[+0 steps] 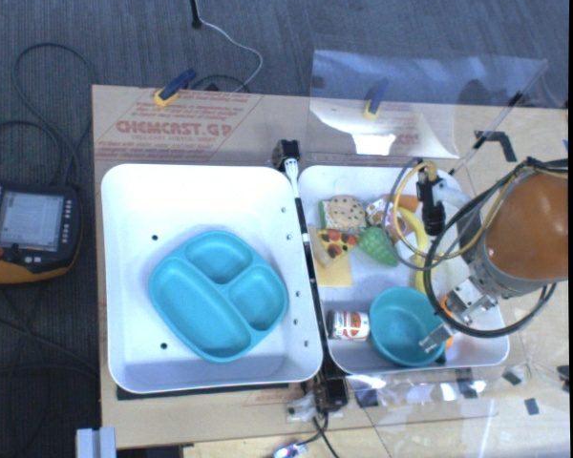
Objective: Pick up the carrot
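Carrot (pixel 413 201) mostly hidden behind cables (pixel 430 219) near right bin's (pixel 317 198) far edge. Arm (pixel 530 227) covers bin's right side. Jaws' state hidden over bowl (pixel 401 324). Can (pixel 349 325) label unreadable.

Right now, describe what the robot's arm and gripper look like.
The arm is bulky and rounded, with a broad orange band over a grey body. Black and yellow cables loop loosely around it. The gripper is small, metallic grey, with an orange spot near its base.

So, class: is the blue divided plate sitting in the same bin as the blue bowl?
No, the plate lies in the left bin, while the bowl is in the right bin.
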